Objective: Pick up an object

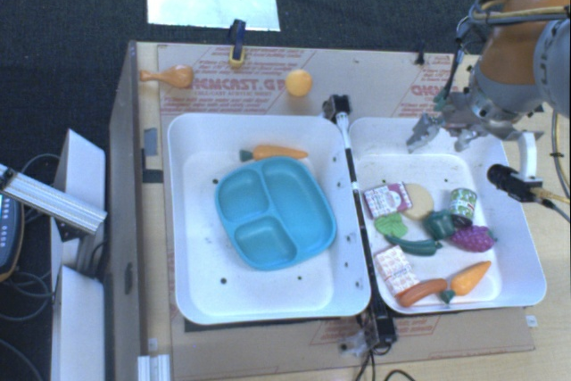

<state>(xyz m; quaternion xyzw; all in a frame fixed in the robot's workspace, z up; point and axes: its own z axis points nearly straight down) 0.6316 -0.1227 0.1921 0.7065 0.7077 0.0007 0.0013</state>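
Note:
The right bin (526, 281) holds several toy foods: a pink packet (385, 199), a tan round biscuit (417, 200), a small can (462, 202), purple grapes (474, 237), a green pepper (412, 244), a wafer packet (393, 265), a sausage (419, 290) and a carrot (470, 277). My gripper (443, 136) hangs open over the bin's far edge, above and behind the toys, with nothing between its fingers (422, 135).
The left bin (192, 192) holds a blue divided plate (274, 211) and an orange carrot (272, 153) behind it. On the board behind the bins lie an orange ball (299, 83) and a toy drumstick (168, 78). A black clamp (337, 109) sits between the bins.

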